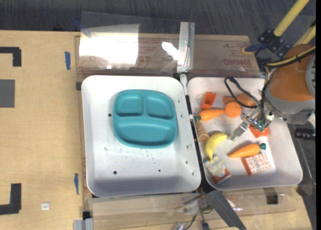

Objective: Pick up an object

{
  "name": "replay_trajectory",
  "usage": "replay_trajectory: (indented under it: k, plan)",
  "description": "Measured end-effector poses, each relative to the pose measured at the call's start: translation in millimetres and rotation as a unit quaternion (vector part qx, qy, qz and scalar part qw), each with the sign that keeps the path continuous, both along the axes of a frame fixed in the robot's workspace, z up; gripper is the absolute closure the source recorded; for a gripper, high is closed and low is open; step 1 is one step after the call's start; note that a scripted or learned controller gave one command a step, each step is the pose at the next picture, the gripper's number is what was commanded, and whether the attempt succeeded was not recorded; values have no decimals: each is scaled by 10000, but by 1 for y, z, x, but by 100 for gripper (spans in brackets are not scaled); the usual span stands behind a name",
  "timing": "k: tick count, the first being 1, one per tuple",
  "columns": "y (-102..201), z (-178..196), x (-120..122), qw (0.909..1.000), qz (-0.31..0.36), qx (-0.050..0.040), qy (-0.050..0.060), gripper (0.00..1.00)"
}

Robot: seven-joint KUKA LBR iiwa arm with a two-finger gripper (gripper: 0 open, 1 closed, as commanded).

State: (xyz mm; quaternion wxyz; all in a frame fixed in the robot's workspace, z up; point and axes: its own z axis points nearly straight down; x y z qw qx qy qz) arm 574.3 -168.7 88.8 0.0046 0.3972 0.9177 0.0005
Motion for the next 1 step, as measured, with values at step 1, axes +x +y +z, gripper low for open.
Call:
replay_trajectory:
  k: [1]
  plan:
    - [13, 0, -50, 9999, -123, 4, -5, 0]
